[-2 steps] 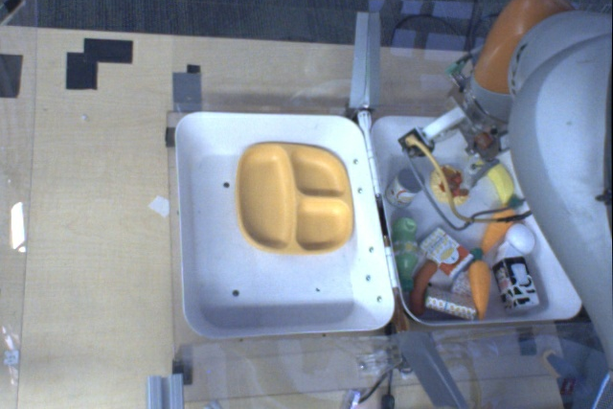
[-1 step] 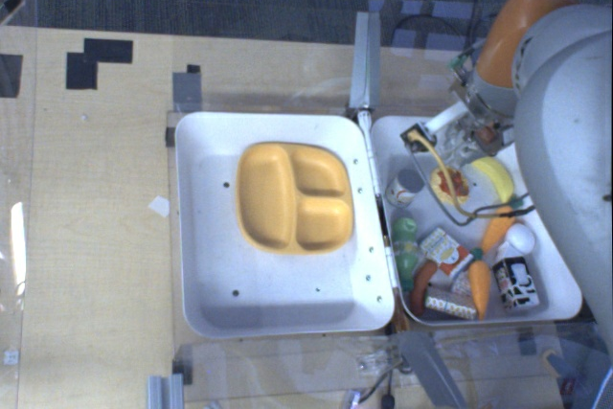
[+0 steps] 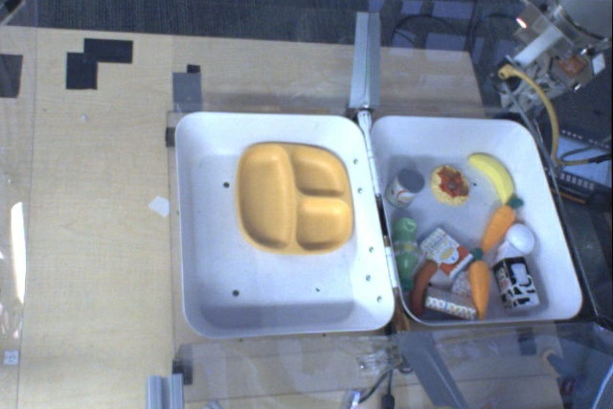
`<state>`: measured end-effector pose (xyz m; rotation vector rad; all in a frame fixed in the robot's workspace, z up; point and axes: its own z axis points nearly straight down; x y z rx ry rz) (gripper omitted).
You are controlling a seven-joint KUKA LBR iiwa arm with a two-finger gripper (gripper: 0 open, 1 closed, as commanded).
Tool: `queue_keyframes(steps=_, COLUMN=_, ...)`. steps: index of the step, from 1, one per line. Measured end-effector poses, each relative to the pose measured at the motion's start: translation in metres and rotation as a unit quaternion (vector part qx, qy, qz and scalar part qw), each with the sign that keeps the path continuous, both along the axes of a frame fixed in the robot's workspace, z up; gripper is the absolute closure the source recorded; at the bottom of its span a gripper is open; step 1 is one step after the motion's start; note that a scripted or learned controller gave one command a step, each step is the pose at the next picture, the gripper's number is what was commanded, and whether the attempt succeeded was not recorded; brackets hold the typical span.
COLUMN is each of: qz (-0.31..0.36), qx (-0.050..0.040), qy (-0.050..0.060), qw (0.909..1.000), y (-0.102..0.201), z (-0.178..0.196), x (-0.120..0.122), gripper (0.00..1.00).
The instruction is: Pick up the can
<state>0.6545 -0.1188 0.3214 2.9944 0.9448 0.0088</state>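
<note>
Carton [image 3: 517,284] near right bin's [image 3: 541,148] front edge; can [image 3: 404,188] at left wall. Pincer [image 3: 551,43] beyond back corner, grip state we cannot tell. We risk snagging wall.

The can [image 3: 403,187] is small, with a grey top and a pale, labelled side. It stands slightly tilted in the right bin [image 3: 536,148], near that bin's left edge, towards its far left corner.

White, both bins: left bin [image 3: 201,283], right bin [image 3: 536,153]; mustard-yellow divided tray [image 3: 292,196]; grey-topped, pale-sided can [image 3: 404,187]; yellow banana [image 3: 490,175]; orange carrot [image 3: 498,227], green-tipped; black-and-white printed carton [image 3: 515,284]; light wood bench [image 3: 86,206], black squares on it.
</note>
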Motion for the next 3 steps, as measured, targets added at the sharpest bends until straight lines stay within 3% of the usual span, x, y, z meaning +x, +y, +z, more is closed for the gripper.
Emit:
queue_keyframes(steps=1, qz=0.026, qx=-0.0003, qy=0.0, qw=0.9997, y=-0.037, z=0.081, x=0.002, gripper=1.0)
queue_keyframes(steps=2, qz=0.026, qx=-0.0001, qy=0.001, qw=0.9997, y=0.0, z=0.115, x=0.008, gripper=1.0)
queue_keyframes(steps=3, qz=0.09, qx=0.0001, qy=0.001, qw=0.996, y=0.051, z=-0.017, x=-0.015, gripper=1.0)
